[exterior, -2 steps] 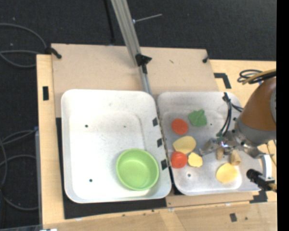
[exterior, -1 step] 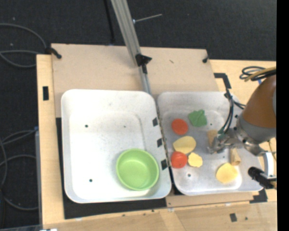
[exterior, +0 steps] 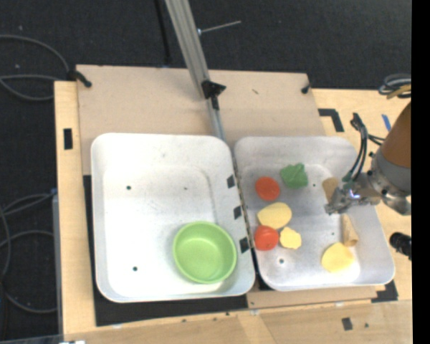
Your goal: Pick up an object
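Two shallow white bins are being carried side by side on the tabletop [exterior: 287,321]. The left bin [exterior: 143,170] is being occupied by a green bowl [exterior: 204,252] near its front right corner. The right bin [exterior: 308,153] is being shared by several small things: a green piece [exterior: 294,175] toward the back, an orange-red ball [exterior: 267,188] just beside it, a yellow piece [exterior: 274,214] near the middle, a second red piece [exterior: 266,238] touching a smaller yellow piece [exterior: 290,239], a yellow lemon-like piece [exterior: 337,257] near the front right, and a tan stick-like piece [exterior: 349,229] just behind it.

The arm is being reached in from the right, and the gripper [exterior: 338,203] is being held low over the right side of the right bin, just above the tan piece. Whether the jaws are open or closed cannot be told, and nothing is being seen between them.
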Available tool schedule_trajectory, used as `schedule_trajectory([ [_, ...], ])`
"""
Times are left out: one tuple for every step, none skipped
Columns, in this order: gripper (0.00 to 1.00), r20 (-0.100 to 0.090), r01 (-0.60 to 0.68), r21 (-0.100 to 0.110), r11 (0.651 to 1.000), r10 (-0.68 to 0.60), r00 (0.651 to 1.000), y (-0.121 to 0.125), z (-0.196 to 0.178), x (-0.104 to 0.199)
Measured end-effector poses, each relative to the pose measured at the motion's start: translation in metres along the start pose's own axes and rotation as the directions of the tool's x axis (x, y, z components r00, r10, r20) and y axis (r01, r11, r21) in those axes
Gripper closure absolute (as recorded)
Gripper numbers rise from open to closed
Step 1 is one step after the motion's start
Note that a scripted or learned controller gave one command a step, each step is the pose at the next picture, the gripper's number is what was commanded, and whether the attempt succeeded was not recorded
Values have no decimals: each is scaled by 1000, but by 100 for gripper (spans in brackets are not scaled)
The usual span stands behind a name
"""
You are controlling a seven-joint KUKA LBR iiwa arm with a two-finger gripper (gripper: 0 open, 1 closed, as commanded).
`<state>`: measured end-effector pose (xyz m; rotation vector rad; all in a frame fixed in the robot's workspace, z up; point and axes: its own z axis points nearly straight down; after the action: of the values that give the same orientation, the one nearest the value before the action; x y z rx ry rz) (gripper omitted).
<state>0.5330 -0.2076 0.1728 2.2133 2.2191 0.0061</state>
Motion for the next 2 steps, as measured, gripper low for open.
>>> schedule_trajectory([
  [100,0,2,1,1000,-2,1000,2,-49,-1],
  [100,-3,6,4,1000,-6,1000,10,-59,44],
])
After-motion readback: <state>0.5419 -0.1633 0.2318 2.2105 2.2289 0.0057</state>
